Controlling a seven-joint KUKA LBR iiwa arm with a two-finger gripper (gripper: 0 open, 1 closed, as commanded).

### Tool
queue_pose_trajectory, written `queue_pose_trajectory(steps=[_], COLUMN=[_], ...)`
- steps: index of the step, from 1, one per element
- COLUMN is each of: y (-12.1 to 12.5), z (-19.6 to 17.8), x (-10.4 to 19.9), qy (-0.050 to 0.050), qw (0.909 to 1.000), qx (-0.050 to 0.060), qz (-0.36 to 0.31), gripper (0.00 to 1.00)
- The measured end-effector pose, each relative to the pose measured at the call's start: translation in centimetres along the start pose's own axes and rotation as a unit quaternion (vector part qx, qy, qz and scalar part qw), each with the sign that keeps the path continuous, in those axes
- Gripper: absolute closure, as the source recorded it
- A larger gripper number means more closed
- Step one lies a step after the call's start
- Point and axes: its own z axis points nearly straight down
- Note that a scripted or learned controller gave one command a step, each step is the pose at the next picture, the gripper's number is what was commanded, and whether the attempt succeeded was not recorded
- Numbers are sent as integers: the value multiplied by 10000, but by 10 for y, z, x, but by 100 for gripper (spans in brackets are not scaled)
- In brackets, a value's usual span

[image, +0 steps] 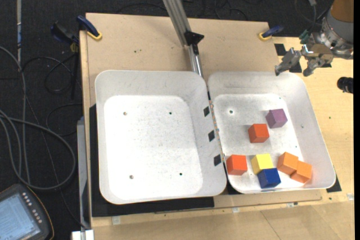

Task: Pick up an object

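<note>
The right bin (pixel 242 93) holds several small blocks: a purple one (pixel 276 117), a red-orange one (pixel 259 132), another red-orange one (pixel 237 164), a yellow one (pixel 261 162), a blue one (pixel 269 177) and two orange ones (pixel 288 163) (pixel 302 171) at the front right. My gripper (pixel 297 64) hangs above the bin's far right corner, well behind the blocks. Its two fingers stand apart with nothing between them.
The left bin (pixel 149 132) lies beside the right one. A slanted metal pole (pixel 171 0) crosses the back of the bench down to the gap between the bins. Clamps (pixel 89 28) (pixel 271 32) sit at the bench's far corners.
</note>
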Motion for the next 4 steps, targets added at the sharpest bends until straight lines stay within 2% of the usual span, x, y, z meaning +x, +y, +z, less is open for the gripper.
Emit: queue_pose_trajectory(steps=[1,3,4], y=[1,-12,-6], z=[-4,89,135], x=[0,-1,-5], qy=[-11,-4,-6], qw=[10000,10000,10000], qx=[-23,-3,-7], qz=[-9,7,-6], gripper=[0,0,0])
